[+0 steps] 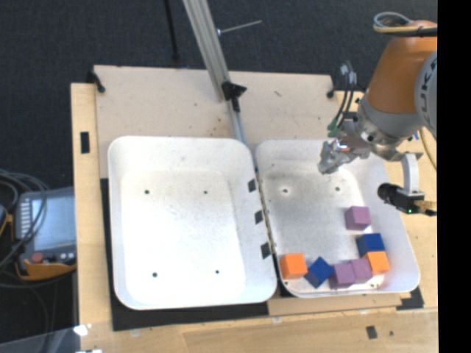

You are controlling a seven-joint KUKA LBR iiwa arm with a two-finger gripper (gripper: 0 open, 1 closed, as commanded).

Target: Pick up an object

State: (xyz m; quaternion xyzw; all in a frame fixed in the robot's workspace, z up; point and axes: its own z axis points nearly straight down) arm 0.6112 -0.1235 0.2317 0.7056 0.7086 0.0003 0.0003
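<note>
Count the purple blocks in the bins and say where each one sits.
2, both in the right bin: one purple block alone near its right wall, one purple piece in the front row between blue and orange.

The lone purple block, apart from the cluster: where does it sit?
The purple block lies in the right bin, near its right wall, just above a blue block and below the hand.

Setting: robotics lab, test bench. Evidence: plain wooden bench on dark carpet, two shallow white bins mounted side by side, an aluminium post rising behind them. Industrial arm, grey with orange band, cabled at the wrist. Small foam blocks as test pieces. Control pendant with screen and loose cables at left.
</note>
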